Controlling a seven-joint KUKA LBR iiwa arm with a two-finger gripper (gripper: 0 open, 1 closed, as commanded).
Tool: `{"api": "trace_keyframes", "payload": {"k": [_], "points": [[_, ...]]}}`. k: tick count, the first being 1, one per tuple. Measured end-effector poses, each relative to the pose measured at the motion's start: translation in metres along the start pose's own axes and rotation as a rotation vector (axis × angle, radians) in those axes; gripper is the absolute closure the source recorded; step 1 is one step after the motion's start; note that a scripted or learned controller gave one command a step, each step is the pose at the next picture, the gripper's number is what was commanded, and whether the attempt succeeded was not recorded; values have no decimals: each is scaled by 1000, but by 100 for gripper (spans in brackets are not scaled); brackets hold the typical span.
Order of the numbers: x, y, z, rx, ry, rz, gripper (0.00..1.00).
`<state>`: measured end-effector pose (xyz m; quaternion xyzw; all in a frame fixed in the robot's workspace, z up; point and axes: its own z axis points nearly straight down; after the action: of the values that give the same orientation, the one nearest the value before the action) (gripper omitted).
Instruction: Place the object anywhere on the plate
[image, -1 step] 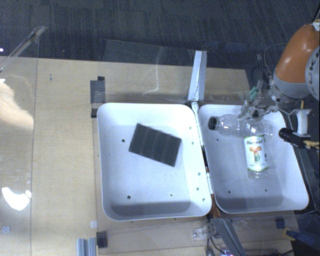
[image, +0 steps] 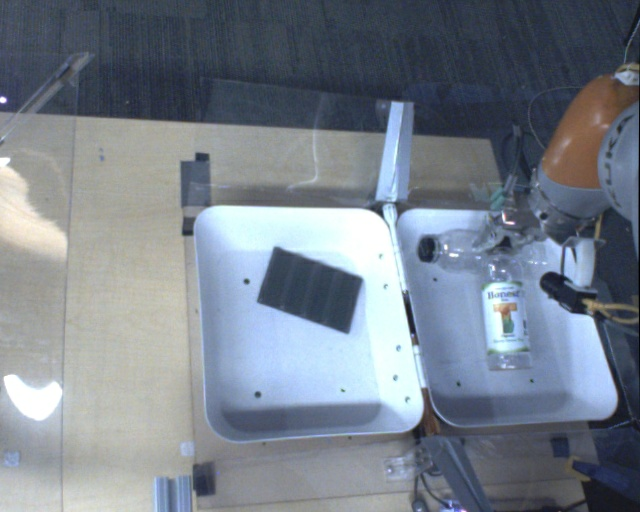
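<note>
A dark grey rectangular plate (image: 310, 288) lies flat and slightly tilted in the left bin (image: 230, 400). In the right bin (image: 590, 395), a clear plastic bottle with a white, green and orange label (image: 505, 318) lies lengthwise. A second clear bottle with a black cap (image: 452, 248) lies across the back of that bin, cap pointing left. My gripper (image: 510, 224) hangs at the back of the right bin, over the spot where the two bottles meet. Glare and clear plastic hide how it stands against them.
The arm's orange band (image: 590, 125) and grey wrist fill the upper right. A black and white part with cables (image: 570, 285) reaches over the right bin's right side. A metal divider post (image: 395, 150) stands behind the seam between the bins.
</note>
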<state>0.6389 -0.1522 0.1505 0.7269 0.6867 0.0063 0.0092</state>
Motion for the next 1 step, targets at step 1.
{"api": "trace_keyframes", "payload": {"k": [1], "points": [[97,-22,-80,13,6,-300,100]]}}
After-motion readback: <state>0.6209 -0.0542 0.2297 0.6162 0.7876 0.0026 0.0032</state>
